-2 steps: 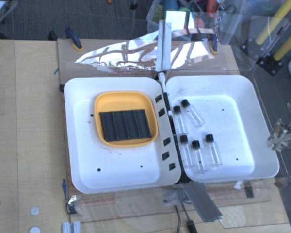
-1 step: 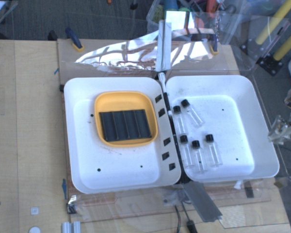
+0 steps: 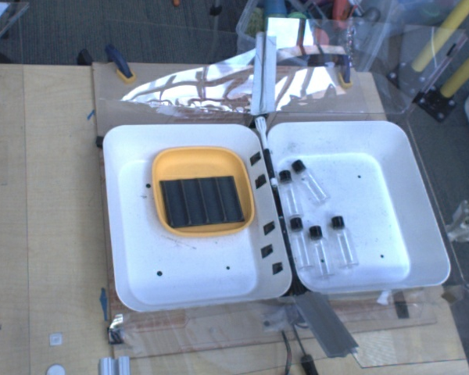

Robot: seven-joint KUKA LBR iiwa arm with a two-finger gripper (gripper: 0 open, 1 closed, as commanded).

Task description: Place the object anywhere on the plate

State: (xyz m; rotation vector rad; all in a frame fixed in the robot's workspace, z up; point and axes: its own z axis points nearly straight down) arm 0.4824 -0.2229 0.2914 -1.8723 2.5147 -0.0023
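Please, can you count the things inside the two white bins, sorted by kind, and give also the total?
Clear vials with black caps, in the right bin: 5 (first one)
Yellow plate, in the left bin: 1
Dark ridged insert on the plate: 1
Total: 7

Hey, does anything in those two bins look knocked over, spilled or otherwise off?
Nothing looks spilled or broken. The five clear vials lie on their sides, scattered in the right bin. The yellow plate in the left bin holds a dark ridged insert.
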